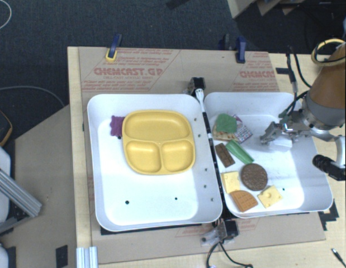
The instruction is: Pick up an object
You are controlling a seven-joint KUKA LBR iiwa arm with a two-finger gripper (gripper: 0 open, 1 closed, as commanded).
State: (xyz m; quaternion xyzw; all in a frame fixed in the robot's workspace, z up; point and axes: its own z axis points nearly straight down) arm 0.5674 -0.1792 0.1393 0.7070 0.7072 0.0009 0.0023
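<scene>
Dark carpet surrounds the cardboard-topped bench (161, 66); two white bins sit side by side, the left bin (105, 205) bearing a yellow divided plate (159, 140), the right bin (307, 194) a cluster of toy food (242, 172) along its left half. The gripper (273, 134) hangs over bare floor beside that cluster — its grip cannot be told, nothing visibly held; descending here likely closes on nothing, or nudges the pieces.

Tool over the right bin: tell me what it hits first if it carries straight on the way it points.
The tool points toward the view's left. Probably the green cylinder or the green wedge comes first, but height above the bin floor is unclear.
</scene>
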